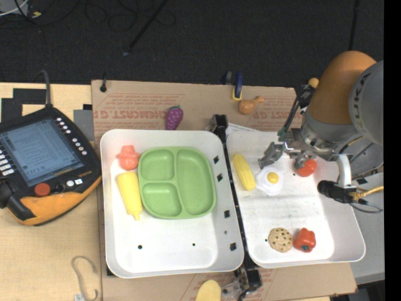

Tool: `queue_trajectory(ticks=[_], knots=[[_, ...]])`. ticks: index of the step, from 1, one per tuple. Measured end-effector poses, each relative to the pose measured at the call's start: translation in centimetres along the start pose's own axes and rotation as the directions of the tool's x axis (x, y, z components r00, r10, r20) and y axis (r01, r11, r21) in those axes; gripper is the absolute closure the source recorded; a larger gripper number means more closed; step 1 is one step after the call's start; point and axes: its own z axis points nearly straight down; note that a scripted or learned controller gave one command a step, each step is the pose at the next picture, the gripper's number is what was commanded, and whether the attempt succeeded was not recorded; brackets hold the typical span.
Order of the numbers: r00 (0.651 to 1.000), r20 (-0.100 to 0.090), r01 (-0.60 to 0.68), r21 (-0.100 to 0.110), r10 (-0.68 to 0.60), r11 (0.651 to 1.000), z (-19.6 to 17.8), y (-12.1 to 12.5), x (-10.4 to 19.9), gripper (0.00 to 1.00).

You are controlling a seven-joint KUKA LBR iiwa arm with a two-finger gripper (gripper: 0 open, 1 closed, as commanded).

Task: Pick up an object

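The tool (276,154) hangs just above the fried egg (271,181), grip state impossible to tell; the egg looks light, flat, slick — pinch its rim.

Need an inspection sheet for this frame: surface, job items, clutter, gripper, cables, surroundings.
Surface: two white bins on cardboard, left bin, right bin.
Job's things, left bin: green tray, yellow bottle, pink toy.
Job's things, right bin: corn, egg, cookie, red pepper, red item by the gripper.
Clutter: grape toy and orange toy behind the bins, yellow item at the front edge.
Gripper: gripper low over the right bin, near the egg; finger state unclear.
Cables: dark cables at the back.
Surroundings: teach pendant on the left, metal hook at front left.
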Motion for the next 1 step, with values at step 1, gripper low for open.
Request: queue_trajectory(ticks=[1], knots=[[1.000,-0.001,-0.002,-0.005,0.002,1.000,5.68,-0.05,0.79,0.00]])
